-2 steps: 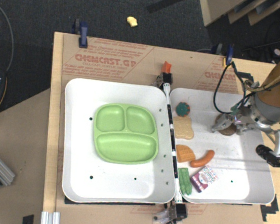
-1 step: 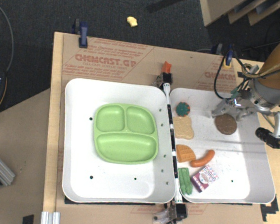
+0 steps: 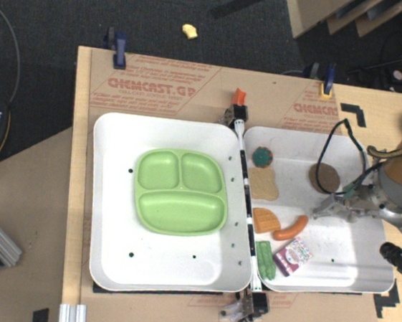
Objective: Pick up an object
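Gripper over the right bin, nothing picked yet.
The gripper [image 3: 329, 207], finger state unclear, hovered just right of the hot dog [image 3: 290, 227], whose long axis slanted up toward it.

The grey arm [image 3: 399, 183] reaches in from the right — orange band above the wrist — its pincer [image 3: 334, 206] lowered and pointing left, dark cable looped above it.

The green tray [image 3: 180, 192] fills the left bin's [image 3: 105, 240] middle; toys crowd the right bin's [image 3: 360, 279] left side.
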Motion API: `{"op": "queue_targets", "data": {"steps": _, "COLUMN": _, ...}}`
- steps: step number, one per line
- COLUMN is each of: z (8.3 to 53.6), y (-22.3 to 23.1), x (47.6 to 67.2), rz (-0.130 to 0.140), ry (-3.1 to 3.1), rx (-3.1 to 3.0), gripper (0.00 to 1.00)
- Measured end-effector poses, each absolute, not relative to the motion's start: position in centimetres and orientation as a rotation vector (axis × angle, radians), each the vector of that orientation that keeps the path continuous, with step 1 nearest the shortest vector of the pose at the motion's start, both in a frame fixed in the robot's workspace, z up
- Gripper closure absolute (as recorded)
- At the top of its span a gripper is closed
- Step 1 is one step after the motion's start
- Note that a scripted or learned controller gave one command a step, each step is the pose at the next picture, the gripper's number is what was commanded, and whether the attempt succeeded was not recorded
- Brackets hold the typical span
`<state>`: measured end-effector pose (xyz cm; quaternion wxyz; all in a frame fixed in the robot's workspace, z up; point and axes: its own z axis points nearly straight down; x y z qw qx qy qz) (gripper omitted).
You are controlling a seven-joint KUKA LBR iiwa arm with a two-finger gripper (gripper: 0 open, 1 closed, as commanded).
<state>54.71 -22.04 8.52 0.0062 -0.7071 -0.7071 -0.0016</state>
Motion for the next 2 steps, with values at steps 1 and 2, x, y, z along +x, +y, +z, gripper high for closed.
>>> {"op": "queue_targets", "data": {"steps": 1, "z": 8.5, "y": -19.6, "x": 62.9, "rz": -0.007, "ry": -2.233, "rx": -2.219, "gripper": 0.0}}
{"op": "queue_targets", "data": {"steps": 2, "z": 9.6, "y": -19.9, "x": 62.5, "rz": 0.001, "ry": -2.224, "rx": -2.222, "gripper": 1.0}}
